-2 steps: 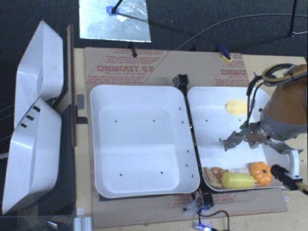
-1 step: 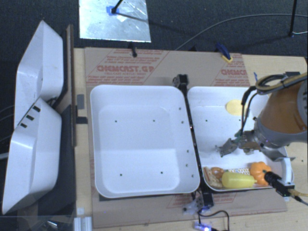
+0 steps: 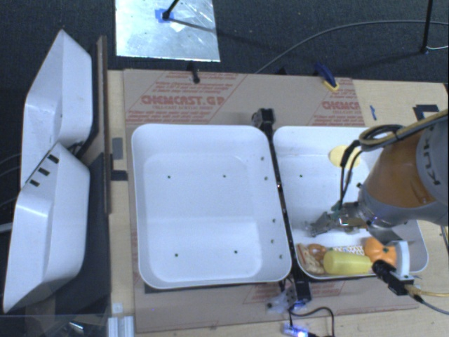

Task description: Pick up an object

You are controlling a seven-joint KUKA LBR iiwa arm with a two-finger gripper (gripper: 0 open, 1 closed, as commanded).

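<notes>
So the arm [image 3: 403, 181] is reaching into the right bin [image 3: 309, 153], with the gripper [image 3: 319, 225] low over the bin floor, just far of the pile along the near wall. Its fingers look spread a bit, nothing between them. The pile has a yellow object [image 3: 345, 262], an orange one [image 3: 379, 250] to its right and a tan thing [image 3: 312, 257] to its left; the left bin [image 3: 203, 202] sits alongside.

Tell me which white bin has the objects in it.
The right bin, where the tool reaches: a yellow object lies at its near edge. The left bin shows bare floor.
</notes>
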